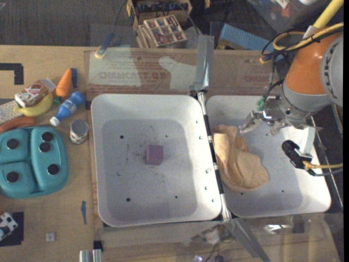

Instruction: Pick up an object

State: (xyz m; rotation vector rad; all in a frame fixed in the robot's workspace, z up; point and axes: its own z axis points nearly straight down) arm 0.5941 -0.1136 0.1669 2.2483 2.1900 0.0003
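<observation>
A small purple cube (154, 154) lies near the middle of the left bin (109, 201). A crumpled tan cloth (240, 161) rests in the right bin (305, 198), against its left wall. My gripper (260, 127) hangs over the upper part of the right bin, just right of the cloth's top edge. It is open, its fingers are spread and nothing is between them. The grey arm with its orange band (308, 64) comes in from the right.
A black plug on a yellow cable (296, 153) hangs off the arm over the right bin. A metal divider (210, 152) separates the bins. Left of the bins lie a teal tray (32, 160), a can, a bottle and toy food. Boxes stand behind the bench.
</observation>
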